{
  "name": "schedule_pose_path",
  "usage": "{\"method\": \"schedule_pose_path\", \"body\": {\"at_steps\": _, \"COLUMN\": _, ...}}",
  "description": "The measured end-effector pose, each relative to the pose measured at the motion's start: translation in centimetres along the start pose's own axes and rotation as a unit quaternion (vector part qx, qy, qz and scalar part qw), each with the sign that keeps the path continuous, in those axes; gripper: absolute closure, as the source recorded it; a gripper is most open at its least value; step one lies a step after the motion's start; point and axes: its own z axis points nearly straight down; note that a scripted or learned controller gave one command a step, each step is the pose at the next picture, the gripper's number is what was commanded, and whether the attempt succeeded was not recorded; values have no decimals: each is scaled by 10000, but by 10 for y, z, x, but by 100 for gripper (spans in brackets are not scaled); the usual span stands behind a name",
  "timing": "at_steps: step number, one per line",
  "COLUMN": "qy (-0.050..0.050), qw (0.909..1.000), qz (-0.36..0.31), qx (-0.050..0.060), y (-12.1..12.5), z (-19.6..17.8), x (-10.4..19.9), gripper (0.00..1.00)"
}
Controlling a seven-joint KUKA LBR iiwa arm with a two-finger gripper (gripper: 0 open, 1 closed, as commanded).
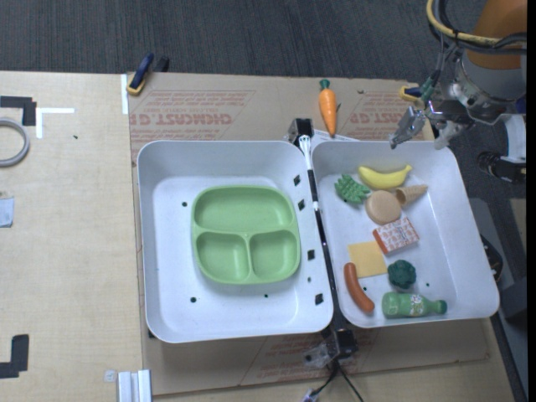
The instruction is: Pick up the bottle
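green bottle (412, 306), label unreadable

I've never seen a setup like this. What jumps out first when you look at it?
Probably the big green divided plate lying alone in the left bin. Next, the right bin crowded with toy food, a green bottle lying at its near edge. The arm's gripper hangs over that bin's far corner, and a carrot lies outside.
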Motion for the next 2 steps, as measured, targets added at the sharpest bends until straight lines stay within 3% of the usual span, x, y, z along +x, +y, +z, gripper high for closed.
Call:
{"method": "schedule_pose_path", "body": {"at_steps": 1, "qy": -8, "qw": 10000, "qz": -13, "qx": -6, "y": 0, "z": -10, "x": 0, "gripper": 100}}
{"method": "schedule_pose_path", "body": {"at_steps": 2, "qy": -3, "qw": 9998, "qz": 177, "qx": 1, "y": -84, "z": -90, "x": -25, "gripper": 100}}
